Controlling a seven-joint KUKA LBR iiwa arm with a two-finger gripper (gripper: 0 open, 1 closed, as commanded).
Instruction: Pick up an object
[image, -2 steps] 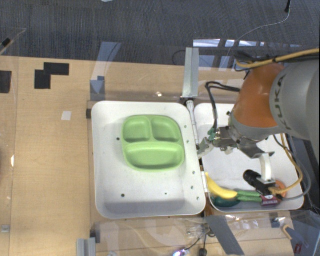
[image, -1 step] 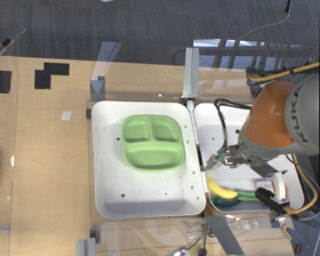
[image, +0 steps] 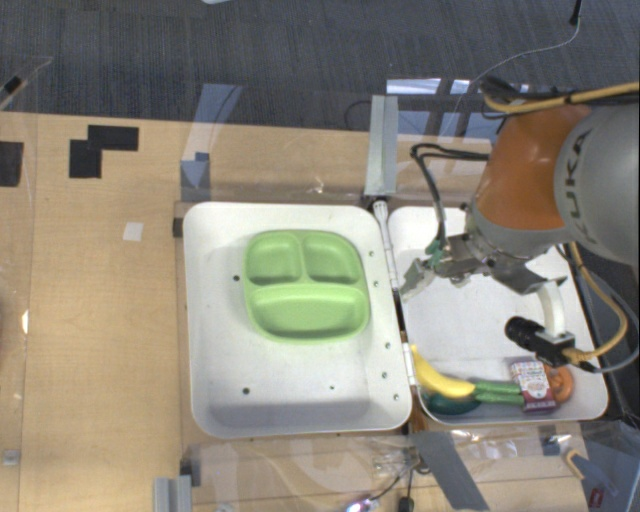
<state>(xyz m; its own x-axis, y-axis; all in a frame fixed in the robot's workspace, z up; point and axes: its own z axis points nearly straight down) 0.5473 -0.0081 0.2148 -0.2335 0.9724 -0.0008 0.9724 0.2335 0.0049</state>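
A grey KUKA arm with an orange wrist band (image: 530, 170) hangs over the right white bin (image: 470, 330), its gripper (image: 418, 272) near the bin's 9 o'clock edge; whether the claw is apart or together cannot be told. A yellow plastic banana (image: 438, 378), green utensil (image: 485, 391) and small purple carton (image: 533, 385) lie at the bin's 6 o'clock wall. A green three-compartment plate (image: 305, 285) sits in the left white bin (image: 215, 330).

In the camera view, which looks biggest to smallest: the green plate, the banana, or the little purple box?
1. Green divided plate, clearly the largest.
2. Banana.
3. Purple box, a little smaller than the banana; both lie in the right bin, so this ranking seems fair.
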